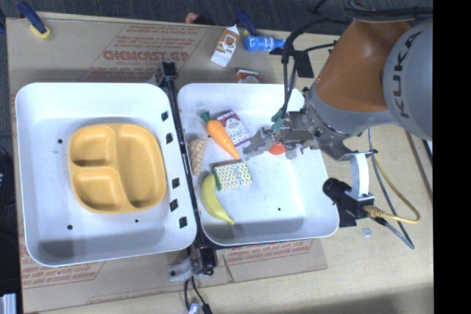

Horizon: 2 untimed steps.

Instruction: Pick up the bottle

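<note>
A small blue bottle [259, 44] lies on its side on the cardboard behind the right bin [316, 220], outside it. My gripper [266, 143] hangs low over the middle of the right bin, well in front of the bottle and apart from it. A small red object [277, 149] shows just under the gripper, partly hidden by it, and I cannot tell what it is. Just left of the gripper lie an orange carrot [221, 138] and a maroon carton [235, 127].
The right bin also holds a green-and-yellow block [232, 175], a banana [213, 199] and a pale cob-like piece [197, 155]. A yellow divided plate [116, 167] sits in the left bin [37, 232]. A small white carton [224, 46] lies beside the bottle.
</note>
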Motion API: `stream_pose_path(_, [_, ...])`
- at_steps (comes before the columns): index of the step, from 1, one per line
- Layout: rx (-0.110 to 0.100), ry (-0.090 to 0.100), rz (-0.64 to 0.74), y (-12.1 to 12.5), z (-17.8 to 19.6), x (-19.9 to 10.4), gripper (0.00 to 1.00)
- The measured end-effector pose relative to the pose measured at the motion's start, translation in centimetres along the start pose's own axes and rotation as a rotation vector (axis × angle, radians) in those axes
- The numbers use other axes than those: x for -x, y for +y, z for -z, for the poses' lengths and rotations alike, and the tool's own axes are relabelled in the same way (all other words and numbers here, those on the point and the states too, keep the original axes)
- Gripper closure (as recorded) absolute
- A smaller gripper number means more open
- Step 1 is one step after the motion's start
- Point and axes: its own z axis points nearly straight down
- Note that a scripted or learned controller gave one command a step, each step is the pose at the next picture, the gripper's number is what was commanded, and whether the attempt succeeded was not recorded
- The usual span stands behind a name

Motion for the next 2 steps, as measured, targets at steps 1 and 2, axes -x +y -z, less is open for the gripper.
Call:
stream_pose_path(1, [-0.002, 0.000, 0.005, 0.0, 1.0, 0.0, 1.00])
stream_pose_path(2, [0.000, 0.000, 0.109, -2.6, -9.4, 7.3, 1.00])
